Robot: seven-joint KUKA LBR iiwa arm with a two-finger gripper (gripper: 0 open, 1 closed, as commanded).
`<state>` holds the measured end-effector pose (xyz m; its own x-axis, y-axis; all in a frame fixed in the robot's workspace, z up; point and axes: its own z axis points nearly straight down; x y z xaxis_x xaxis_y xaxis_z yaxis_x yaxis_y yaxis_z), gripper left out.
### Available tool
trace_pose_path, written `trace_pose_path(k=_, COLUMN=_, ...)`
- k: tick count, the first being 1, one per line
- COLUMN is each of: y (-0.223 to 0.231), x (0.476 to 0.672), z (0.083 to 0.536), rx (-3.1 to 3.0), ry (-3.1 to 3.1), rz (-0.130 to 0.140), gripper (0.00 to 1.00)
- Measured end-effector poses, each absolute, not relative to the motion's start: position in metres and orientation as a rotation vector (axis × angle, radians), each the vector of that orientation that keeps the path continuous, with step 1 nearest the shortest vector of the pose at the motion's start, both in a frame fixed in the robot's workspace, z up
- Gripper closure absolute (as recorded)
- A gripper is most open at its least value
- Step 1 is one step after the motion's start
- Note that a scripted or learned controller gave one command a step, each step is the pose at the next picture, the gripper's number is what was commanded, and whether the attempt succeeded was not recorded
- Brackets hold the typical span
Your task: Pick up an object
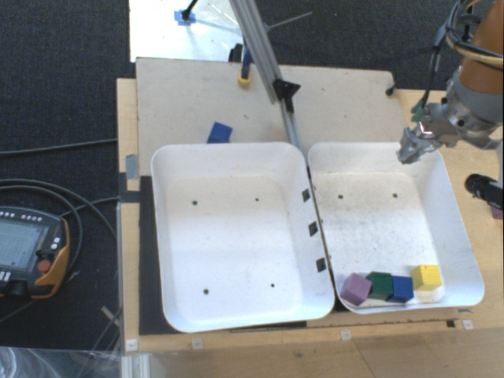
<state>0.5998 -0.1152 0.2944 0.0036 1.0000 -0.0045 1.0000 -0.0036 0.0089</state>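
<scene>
The gripper (411, 153) hovers over the right bin's (465, 235) far right corner; whether it is grasping cannot be told. Purple (356, 287), green (380, 283), blue (402, 288) and yellow (426, 277) blocks line the near wall. No writing is legible

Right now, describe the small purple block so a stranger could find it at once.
Start at the right-hand shallow white bin of the two on the bench. Along its near wall sits a short row of four small blocks. The small purple block is the leftmost, tilted and nearest the divide between the bins, with the green block, blue block and yellow block to its right.
</scene>
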Motion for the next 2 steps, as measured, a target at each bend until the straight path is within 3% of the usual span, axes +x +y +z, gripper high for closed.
trace_pose_path(k=1, y=-0.131, x=0.585, z=0.338, rx=2.216, ry=2.216, rz=0.006, gripper=1.00)
trace_pose_path(k=2, y=-0.137, x=0.652, z=0.279, rx=2.211, ry=2.226, rz=0.002, gripper=1.00)
